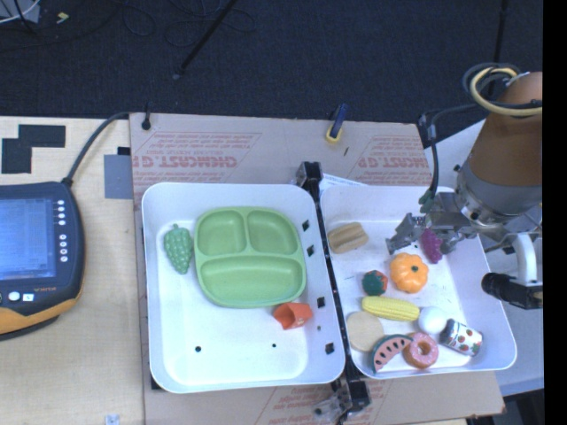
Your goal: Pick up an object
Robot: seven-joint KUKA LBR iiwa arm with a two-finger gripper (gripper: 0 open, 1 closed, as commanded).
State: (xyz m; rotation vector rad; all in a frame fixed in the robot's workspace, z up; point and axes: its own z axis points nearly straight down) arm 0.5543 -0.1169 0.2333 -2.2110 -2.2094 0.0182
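Observation:
My gripper (431, 235) hangs over the back of the right bin (496, 348), with the grey and orange arm (507, 140) above it. A small purple toy (431, 244) sits between its fingers, which are shut on it. Just in front lies an orange fruit (408, 273). Other toys in this bin are a tan bread roll (347, 236), a green and red piece (375, 282), a corn cob (390, 308), a white egg (432, 320), a tan cookie (363, 330), a watermelon slice (392, 352), a pink donut (421, 352) and a small can (461, 336).
The left bin (226, 366) holds a green divided plate (250, 257), green grapes (178, 247) and a red-orange piece (292, 314). A black divider (321, 264) runs between the bins. A control pendant (35, 255) lies at the far left. A blue and yellow clamp (336, 124) sits behind the bins.

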